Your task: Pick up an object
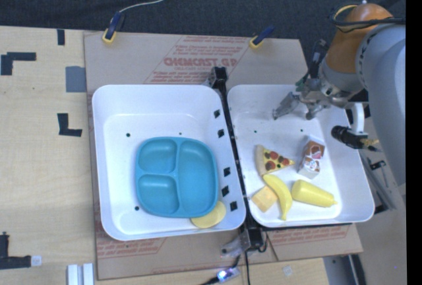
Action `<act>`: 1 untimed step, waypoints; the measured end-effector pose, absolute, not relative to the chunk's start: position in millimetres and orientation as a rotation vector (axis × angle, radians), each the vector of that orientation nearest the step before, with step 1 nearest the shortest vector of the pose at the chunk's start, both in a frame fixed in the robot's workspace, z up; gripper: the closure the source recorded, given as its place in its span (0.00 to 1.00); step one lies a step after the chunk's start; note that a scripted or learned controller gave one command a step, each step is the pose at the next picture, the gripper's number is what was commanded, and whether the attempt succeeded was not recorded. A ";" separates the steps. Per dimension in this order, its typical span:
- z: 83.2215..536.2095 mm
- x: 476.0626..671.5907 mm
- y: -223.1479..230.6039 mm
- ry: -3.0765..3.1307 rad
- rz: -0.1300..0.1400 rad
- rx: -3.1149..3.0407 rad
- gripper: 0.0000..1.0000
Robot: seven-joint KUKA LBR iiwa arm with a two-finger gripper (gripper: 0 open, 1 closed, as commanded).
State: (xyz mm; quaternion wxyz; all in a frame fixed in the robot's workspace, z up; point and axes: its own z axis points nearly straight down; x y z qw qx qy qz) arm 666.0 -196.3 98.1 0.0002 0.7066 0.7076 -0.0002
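My gripper (pixel 293 114) hangs over the back part of the right bin (pixel 250 102), its two fingers spread open with nothing between them. The toys lie in front of it, apart from it: a pizza slice (pixel 272 159), a small red and white carton (pixel 312 158), a banana (pixel 281 193), a yellow cheese block (pixel 263 199) and a yellow pear-like piece (pixel 314 194).
The left bin (pixel 112 112) holds a blue divided plate (pixel 177 176) with a pale yellow round piece (pixel 211 216) at its front edge. A black divider (pixel 226 138) joins the two bins. The grey arm (pixel 386 79) stands over the right bin's right side.
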 end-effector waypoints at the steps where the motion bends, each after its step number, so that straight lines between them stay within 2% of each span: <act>1: 85.7 613.6 -158.9 2.221 -0.001 2.218 0.00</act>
